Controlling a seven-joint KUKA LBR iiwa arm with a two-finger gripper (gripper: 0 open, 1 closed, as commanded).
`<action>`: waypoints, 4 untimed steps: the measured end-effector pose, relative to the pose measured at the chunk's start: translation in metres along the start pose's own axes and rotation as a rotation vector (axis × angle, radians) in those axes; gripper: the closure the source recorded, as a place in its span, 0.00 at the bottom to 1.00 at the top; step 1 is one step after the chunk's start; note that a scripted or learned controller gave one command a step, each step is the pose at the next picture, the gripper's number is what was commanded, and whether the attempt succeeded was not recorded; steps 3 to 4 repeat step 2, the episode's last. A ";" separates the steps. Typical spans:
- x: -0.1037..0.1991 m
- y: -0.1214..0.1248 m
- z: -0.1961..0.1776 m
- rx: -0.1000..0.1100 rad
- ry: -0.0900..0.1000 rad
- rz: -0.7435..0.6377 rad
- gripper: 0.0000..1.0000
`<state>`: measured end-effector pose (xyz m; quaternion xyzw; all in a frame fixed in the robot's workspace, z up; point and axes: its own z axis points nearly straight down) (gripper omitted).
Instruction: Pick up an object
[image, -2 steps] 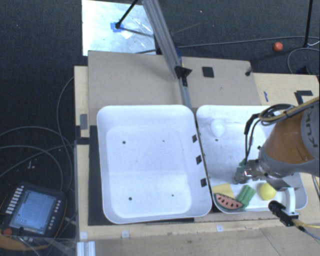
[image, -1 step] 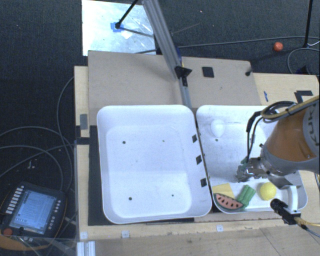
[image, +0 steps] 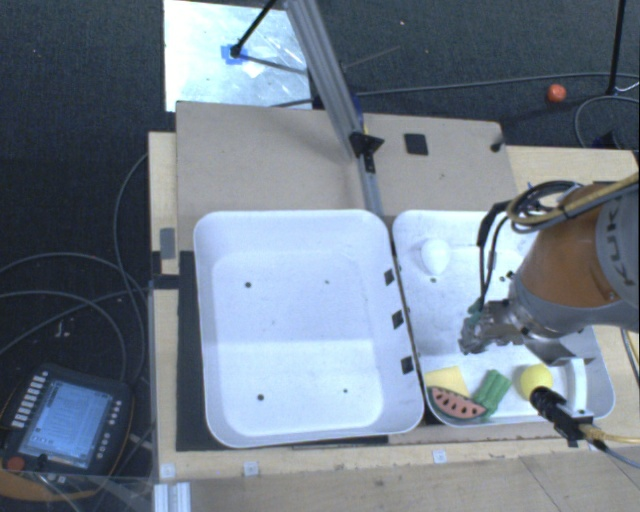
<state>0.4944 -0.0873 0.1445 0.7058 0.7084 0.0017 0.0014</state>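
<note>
- While I hang over the right bin (image: 600, 395), the camera view shows my gripper (image: 478, 334) low above its white floor, near the middle of the bin; whether my jaws are spread or pressed together I cannot tell, since the dark metal there is too blurred to read, and I see nothing pinched between them.
- My arm (image: 565, 265) comes in from the right with its orange band bent over the bin, which I judge puts the wrist pointing down for a top grasp.
- The pickable things crowd the bin's near edge: a watermelon slice (image: 458, 404), a yellow wedge (image: 447, 379) touching it, a green block (image: 491, 390) just beside it, and a yellow lemon-like ball (image: 533, 378) further right, close under my wrist.
- A white egg-like piece (image: 435, 256) lies apart at the far end, hard to tell from the white floor.
- The green block is the nearest long thing; its long axis runs slantwise, from near-left to far-right, lying flat.
- The watermelon slice rests flat, its curved rind toward the near rim.
- The left bin (image: 215, 300) stands beside, on the same bench (image: 300, 130).
</note>
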 end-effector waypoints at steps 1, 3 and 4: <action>0.090 0.000 -0.043 0.001 0.002 -0.005 1.00; 0.135 -0.001 -0.042 0.004 0.000 0.000 1.00; 0.135 -0.001 -0.042 0.004 0.000 0.000 1.00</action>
